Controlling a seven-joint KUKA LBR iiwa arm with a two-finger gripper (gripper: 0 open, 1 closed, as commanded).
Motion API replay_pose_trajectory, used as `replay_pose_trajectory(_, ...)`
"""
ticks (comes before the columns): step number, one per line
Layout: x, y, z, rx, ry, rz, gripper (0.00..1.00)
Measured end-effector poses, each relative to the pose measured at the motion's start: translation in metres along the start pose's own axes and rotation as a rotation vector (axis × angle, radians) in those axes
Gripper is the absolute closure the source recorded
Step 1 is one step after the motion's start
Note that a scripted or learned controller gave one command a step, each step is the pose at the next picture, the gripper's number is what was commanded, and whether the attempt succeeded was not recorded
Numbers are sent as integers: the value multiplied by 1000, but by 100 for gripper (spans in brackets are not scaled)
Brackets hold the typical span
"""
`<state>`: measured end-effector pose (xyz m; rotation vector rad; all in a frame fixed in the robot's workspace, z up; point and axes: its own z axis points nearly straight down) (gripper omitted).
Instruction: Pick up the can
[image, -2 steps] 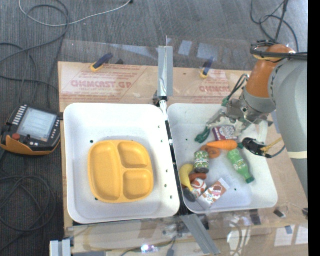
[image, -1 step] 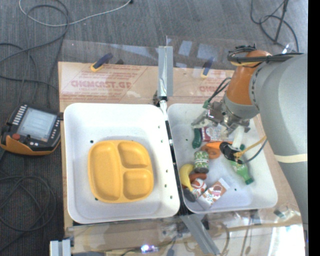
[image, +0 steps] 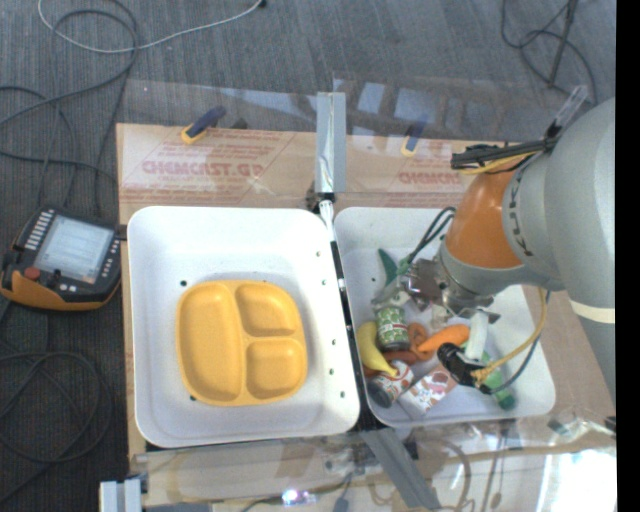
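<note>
The can is standing in the lower middle of the frame, at the right bin's left side, touching a banana. The jaws are hanging just beside it; I cannot tell their state. It is looking light, stiff and slippery, so grip its round sides.

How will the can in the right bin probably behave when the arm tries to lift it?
The can looks small, rigid and round, so it may slip or roll if nudged sideways. The banana and carrot crowd against it, so neighbours might shift too. It seems light for its size.
</note>
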<state>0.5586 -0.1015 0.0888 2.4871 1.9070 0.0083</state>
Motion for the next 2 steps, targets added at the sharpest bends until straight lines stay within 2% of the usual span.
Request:
replay_pose_trajectory(1,-7,14,-87,16,-1,-50,0)
replay_pose_trajectory(2,-52,-12,-60,18,-2,2,0)
